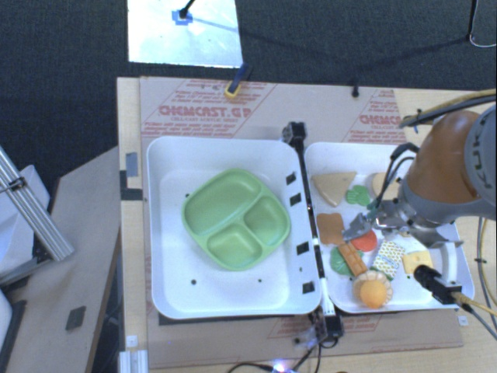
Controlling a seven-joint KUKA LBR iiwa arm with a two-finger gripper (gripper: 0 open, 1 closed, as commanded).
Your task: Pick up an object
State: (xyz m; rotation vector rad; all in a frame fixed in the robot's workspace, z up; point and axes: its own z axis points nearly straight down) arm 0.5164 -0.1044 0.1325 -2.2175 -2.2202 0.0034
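Note:
The right bin [326, 158] holds several toy food pieces. A tan wedge [335, 186] lies at its back left, a small green piece [358, 195] beside it. A brown square [330, 228] sits near the divider, and a red round piece [364, 242], an orange stick [351, 259] over a green disc [338, 261], an orange ball [373, 292], a white patterned block [389, 256] and a yellow block [416, 261] fill the front. My gripper [363, 225] hangs low over the bin's middle, just above the red piece and right of the brown square. Nothing shows between its fingers.
The left bin [167, 169] holds a green three-compartment plate [235, 218]. A black clip divider [301, 200] runs between the bins. The arm's orange band [443, 158] covers the right bin's back right. A metal frame [31, 208] stands off the bench at left.

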